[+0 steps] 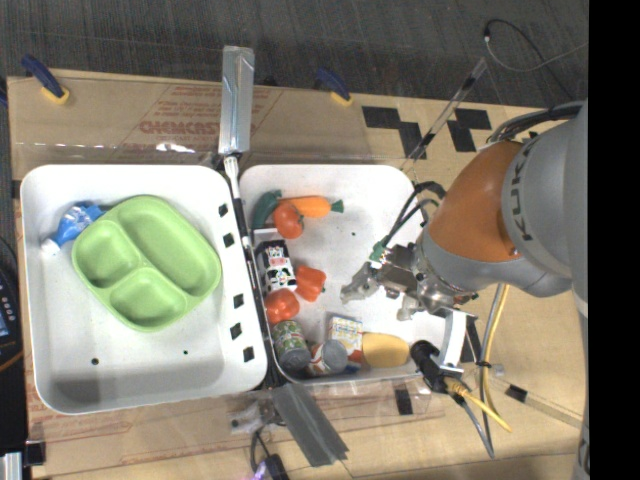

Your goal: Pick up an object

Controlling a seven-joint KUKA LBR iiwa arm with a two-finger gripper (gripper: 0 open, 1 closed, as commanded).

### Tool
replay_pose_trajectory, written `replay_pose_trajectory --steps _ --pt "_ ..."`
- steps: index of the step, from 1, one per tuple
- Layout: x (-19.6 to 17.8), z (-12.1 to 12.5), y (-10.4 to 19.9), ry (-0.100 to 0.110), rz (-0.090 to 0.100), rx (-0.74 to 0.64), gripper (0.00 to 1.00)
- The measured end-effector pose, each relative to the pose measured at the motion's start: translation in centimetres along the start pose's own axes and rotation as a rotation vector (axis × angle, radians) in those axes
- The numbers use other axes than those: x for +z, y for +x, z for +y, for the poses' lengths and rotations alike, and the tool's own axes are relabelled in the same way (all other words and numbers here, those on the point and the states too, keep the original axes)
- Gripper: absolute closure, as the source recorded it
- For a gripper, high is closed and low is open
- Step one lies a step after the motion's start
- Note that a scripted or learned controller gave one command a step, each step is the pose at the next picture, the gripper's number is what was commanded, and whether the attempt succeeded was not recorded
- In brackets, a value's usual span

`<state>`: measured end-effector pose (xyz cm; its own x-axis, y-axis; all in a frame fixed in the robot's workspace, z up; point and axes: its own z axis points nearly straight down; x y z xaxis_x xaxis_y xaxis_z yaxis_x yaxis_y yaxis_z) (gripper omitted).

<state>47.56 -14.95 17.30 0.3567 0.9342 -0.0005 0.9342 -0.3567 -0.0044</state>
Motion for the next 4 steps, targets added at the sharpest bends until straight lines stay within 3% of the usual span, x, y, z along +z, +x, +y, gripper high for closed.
replay_pose_trajectory --steps 1,2,3,4 --pt "7.7 -0.1 4.1 -0.009 0.001 0.077 0.0" --pt "7.3 11.8 8.8 -0.02 0.001 -0.113 0.0" --pt "7.3 11.5 8.5 -0.015 -0.005 -0.389 0.0" --pt "-2.7 7.6 12.6 -0.002 0.0 -0.436 0.0"
